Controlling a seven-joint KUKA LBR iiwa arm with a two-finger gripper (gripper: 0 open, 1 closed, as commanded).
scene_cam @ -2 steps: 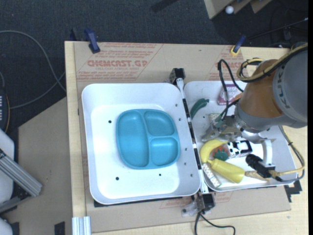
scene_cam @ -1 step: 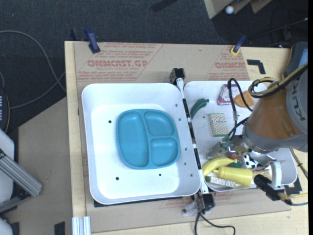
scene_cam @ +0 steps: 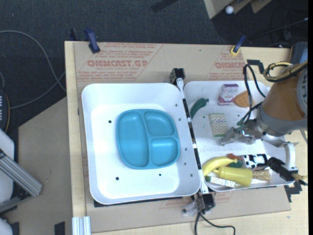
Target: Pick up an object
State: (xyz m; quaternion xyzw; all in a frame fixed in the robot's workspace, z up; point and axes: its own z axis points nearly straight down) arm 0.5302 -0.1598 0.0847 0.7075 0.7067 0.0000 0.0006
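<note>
**Bench with two bins, arm over the right one**

Left bin (scene_cam: 98, 106): white, shallow, holding one blue divided plate (scene_cam: 146, 138) with three compartments, set near the middle.

Right bin (scene_cam: 205, 89): white, holding loose items. Green piece (scene_cam: 197, 105) at the upper left, near the dividing wall. Small purple and white packet (scene_cam: 228, 93) at the top, with an orange-brown item (scene_cam: 241, 99) just beside it on the right. Speckled card (scene_cam: 217, 123) in the middle. Banana (scene_cam: 216, 163) and yellow bottle (scene_cam: 234, 174) at the lower edge, touching; black and white item (scene_cam: 255, 159) to their right.

Arm (scene_cam: 286, 102): grey with orange band, entering from the right. Tool (scene_cam: 231, 137) low over the middle of the right bin, just below the speckled card; released or clenched cannot be told, nothing visibly between the fingers.
</note>
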